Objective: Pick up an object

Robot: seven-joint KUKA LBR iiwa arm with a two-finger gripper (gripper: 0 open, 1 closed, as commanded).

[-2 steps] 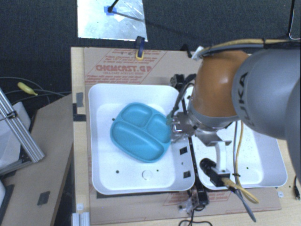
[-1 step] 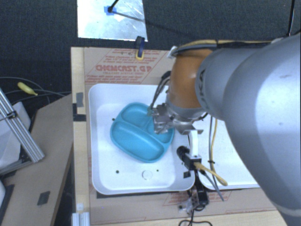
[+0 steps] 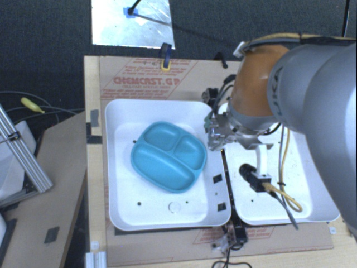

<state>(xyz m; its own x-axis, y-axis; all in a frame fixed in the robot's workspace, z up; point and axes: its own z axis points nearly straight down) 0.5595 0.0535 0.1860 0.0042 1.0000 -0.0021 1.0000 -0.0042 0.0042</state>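
Note:
A blue plate with three compartments [image 3: 168, 156] lies flat in the middle of the left white bin [image 3: 125, 205]. My gripper [image 3: 216, 138] hangs over the right rim of that bin, just right of the plate's upper right edge, near the divide between the two bins. The big grey arm with its orange band [image 3: 259, 77] comes in from the right and covers much of the right bin [image 3: 304, 202]. Nothing shows between the gripper and the plate.
Brown cardboard [image 3: 150, 77] lies under the bins at the back. A shiny sheet [image 3: 134, 15] sits behind the bench. A metal frame [image 3: 22, 155] stands at the left. A yellow cable [image 3: 287, 197] trails across the right bin.

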